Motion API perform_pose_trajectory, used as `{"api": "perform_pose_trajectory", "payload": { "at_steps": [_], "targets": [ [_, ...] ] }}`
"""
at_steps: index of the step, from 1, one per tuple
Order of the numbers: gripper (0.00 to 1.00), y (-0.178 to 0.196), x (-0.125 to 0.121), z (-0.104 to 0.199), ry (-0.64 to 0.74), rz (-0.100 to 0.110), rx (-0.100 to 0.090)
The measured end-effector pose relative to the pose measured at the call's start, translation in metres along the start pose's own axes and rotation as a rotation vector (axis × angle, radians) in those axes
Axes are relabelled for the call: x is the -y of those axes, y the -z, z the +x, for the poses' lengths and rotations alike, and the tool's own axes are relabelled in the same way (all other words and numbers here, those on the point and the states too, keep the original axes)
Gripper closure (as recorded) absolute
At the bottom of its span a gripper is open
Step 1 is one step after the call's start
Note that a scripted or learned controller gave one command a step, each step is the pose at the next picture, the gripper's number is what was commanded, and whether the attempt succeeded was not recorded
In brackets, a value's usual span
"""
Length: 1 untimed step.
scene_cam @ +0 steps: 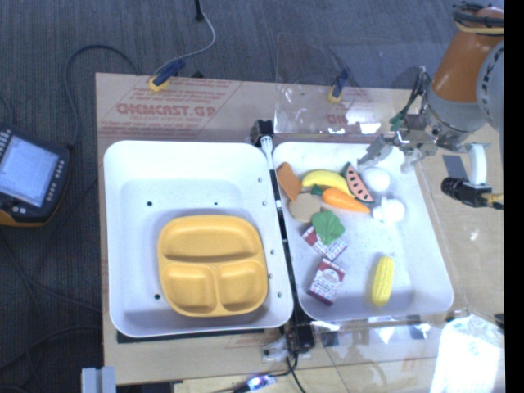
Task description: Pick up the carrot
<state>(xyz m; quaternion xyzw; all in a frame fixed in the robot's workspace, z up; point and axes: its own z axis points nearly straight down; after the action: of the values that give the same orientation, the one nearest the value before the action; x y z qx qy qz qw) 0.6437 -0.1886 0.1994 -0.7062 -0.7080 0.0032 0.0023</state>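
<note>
Lying lengthwise across the right bin (434, 244), the carrot (345, 201) sits toward its middle from the far-edge tool (393, 144), whose grip state I cannot tell.

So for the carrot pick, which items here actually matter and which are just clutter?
Belongs to the job:
carrot, in the right bin
pincer, above that bin's far edge

Just lying about:
banana
watermelon slice
corn cob
two white eggs
small cartons
yellow tray, in the left bin
</note>
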Motion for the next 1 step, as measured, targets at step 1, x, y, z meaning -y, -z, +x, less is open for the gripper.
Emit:
{"api": "perform_pose_trajectory", "payload": {
  "at_steps": [1],
  "targets": [
    [0.00, -0.0925, 0.0184, -0.0209, 0.177, -0.020, 0.009]
  ]
}}
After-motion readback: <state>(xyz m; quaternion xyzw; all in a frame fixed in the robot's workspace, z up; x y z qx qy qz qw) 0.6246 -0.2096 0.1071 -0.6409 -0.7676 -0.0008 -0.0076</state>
